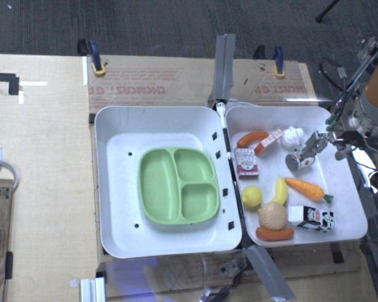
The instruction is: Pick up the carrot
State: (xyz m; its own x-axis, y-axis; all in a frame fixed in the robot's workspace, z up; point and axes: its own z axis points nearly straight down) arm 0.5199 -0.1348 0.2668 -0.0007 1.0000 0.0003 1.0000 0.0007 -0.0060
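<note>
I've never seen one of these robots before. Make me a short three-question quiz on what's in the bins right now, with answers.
1. True or false: the carrot lies in the same bin as the green divided plate.
2. Which lies nearest the carrot? A) banana B) lemon C) bread roll
3. Fill in: the tool is over the ____ bin.

Key: 1 false, the carrot is in the right bin and the plate in the left bin. 2 A. 3 right.

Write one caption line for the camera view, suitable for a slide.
End effector hovers over the right white bin, above the orange tapered carrot; a green divided plastic tray sits in the left bin.
</note>
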